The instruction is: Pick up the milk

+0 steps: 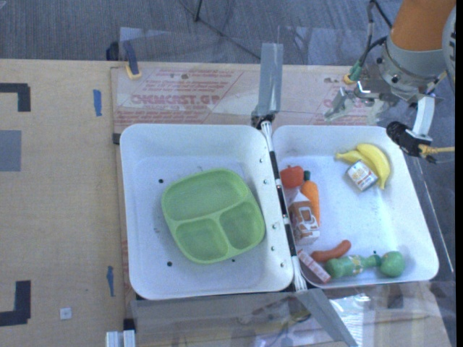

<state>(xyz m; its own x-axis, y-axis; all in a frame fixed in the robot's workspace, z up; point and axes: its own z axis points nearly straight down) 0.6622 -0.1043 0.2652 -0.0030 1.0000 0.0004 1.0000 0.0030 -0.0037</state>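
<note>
Hovering my pincer (346, 101) behind the right bin (423, 215), jaw state can't tell; milk (304, 220) lies flat by divider, untouched.

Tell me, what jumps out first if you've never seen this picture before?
The big green divided plate in the left bin grabs the eye. In the right bin, a yellow banana lies at the back. The arm's orange band glows top right.
</note>
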